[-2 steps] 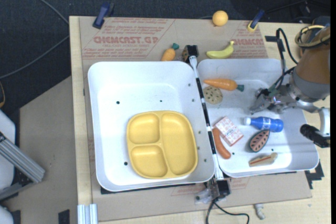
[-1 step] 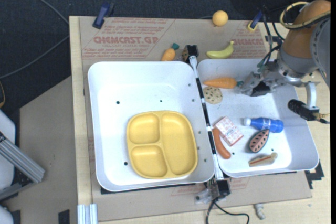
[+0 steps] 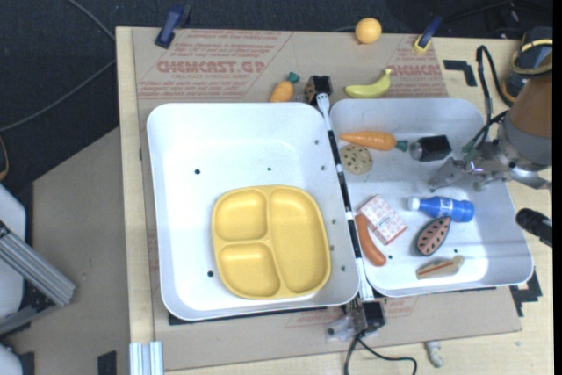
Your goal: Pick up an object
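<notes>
Claw (image 3: 457, 174) hovers in right bin (image 3: 492, 272) near tabletop's right edge, just above blue bottle (image 3: 443, 207); fingers look spread, nothing held, though blurry. Should drop straight, straddle bottle's middle, avoid black object (image 3: 431, 147).

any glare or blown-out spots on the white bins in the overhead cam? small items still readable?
Camera view: the left bin and right bin read bright with little surface detail, but no hard glare spot. Shadows are soft and short. The yellow divided plate and carrot are crisp; the blue bottle is distinct. The end effector area is dark and cluttered, its detail hard to make out.
</notes>
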Motion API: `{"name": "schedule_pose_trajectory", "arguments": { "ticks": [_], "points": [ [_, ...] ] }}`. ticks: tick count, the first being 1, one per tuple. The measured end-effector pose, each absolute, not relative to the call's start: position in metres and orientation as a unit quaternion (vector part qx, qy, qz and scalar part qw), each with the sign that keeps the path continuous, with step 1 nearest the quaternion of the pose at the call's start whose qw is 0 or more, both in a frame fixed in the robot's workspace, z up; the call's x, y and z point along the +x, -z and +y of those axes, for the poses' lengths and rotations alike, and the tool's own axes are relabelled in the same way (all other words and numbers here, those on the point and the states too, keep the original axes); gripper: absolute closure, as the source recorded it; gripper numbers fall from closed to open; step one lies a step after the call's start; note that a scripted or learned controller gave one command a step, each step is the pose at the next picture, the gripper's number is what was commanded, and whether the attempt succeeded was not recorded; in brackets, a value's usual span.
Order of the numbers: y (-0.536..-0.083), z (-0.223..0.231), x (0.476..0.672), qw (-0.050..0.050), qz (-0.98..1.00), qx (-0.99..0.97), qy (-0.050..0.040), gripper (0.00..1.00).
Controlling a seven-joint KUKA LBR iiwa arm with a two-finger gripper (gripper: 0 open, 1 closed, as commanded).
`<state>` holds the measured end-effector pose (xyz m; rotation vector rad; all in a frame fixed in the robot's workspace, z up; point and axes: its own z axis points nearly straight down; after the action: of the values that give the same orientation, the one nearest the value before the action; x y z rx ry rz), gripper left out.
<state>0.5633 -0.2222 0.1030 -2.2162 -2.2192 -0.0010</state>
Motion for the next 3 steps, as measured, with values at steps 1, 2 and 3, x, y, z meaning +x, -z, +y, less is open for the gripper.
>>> {"name": "schedule_pose_trajectory", "arguments": {
  "ticks": [1, 2, 3],
  "points": [
    [-0.084, -0.155, 0.610, 0.000, -0.708, -0.706, 0.0010, 0.00],
    [-0.085, -0.208, 0.665, 0.003, -0.707, -0.707, -0.0022, 0.00],
    [-0.096, -0.208, 0.667, -0.001, -0.708, -0.706, -0.0004, 1.00]
  ]
}}
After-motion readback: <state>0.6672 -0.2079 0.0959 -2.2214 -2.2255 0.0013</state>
